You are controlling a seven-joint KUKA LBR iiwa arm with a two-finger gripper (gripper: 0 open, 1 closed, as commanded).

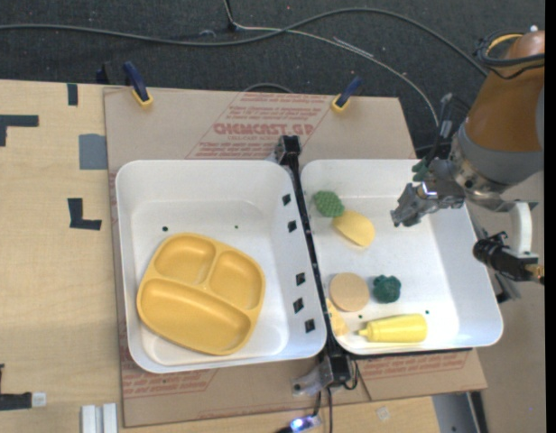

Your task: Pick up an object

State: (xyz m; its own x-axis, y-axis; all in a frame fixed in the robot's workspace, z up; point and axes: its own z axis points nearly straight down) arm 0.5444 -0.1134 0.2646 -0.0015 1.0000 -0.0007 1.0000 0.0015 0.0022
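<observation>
Five things to choose from: all lie in the right bin (458, 269), none lifted yet.
Progress: nothing is picked up; as I judge it, the whole grasp is still ahead.
My hand (410, 207): it hangs over the upper right part of the right bin, near its far-right wall, tilted toward the middle of the bin.
Fingers of my hand: too small and dark to read; I cannot tell whether they are spread or pressed together, and I see nothing between them.
Pale yellow piece (355, 228): nearest to my hand, lying just left of it on the bin floor, apart from me.
Light green bumpy piece (328, 203): touching or just beside the pale yellow piece, close to the divider between the bins.
Tan round disc (348, 291): lower in the bin, near the divider.
Dark green piece (386, 288): just beside the disc, on its right.
Yellow bottle (393, 329): lying on its side along the near wall of the bin.
Left bin (134, 188): carries a yellow divided plate (201, 292), well apart from my hand.
Left to do: choose one thing, come down over it, close on it, and raise it clear of the bin floor.
</observation>
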